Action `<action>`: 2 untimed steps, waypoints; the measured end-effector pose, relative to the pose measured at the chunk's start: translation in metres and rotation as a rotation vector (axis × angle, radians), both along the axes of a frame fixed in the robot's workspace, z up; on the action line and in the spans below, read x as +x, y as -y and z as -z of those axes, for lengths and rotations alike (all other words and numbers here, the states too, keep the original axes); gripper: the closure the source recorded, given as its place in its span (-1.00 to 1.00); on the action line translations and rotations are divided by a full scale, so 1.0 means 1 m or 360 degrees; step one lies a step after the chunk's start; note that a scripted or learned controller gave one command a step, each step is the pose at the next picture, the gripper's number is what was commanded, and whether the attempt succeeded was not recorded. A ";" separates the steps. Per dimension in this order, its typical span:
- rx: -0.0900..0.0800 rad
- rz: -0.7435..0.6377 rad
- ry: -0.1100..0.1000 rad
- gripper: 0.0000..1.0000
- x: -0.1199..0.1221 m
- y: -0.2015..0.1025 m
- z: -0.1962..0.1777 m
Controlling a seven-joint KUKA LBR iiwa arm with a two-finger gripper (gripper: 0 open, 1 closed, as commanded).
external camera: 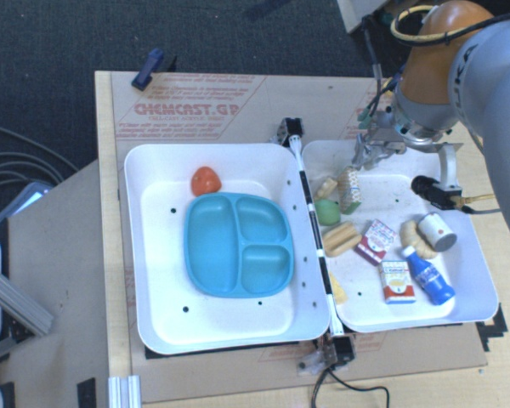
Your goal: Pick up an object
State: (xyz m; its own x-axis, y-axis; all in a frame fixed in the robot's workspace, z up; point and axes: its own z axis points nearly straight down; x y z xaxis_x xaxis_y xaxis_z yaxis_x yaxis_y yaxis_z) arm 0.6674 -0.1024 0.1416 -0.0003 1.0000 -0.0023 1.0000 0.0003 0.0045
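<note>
Two white bins sit side by side on the table (187,113) in the camera view. The left bin (149,253) carries a blue divided plate (238,245) with an orange ball (206,179) just beside its far edge. The right bin (463,308) holds the clutter: a green ball (328,212), a tan block (340,239), a red-and-white carton (376,241), a second carton (397,280), a blue bottle (427,276) and a silver can (436,230).

The claw (364,155) hangs over the far left part of that bin, just above a small patterned packet (350,189) that stands near the wall between the bins. I cannot tell whether the claw is apart or together, or whether it touches the packet.

My judgement is that the step in hand is the approach, with nothing lifted yet and the packet the likely pick. The next move calls for a straight descent around the packet, staying clear of the green ball close by, then a firm close and a lift.
</note>
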 end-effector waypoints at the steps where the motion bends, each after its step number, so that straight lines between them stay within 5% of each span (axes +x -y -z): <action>1: -0.0003 -0.0001 0.0018 1.00 0.003 -0.005 0.024; 2: -0.0003 -0.0002 0.0024 1.00 0.004 -0.005 0.013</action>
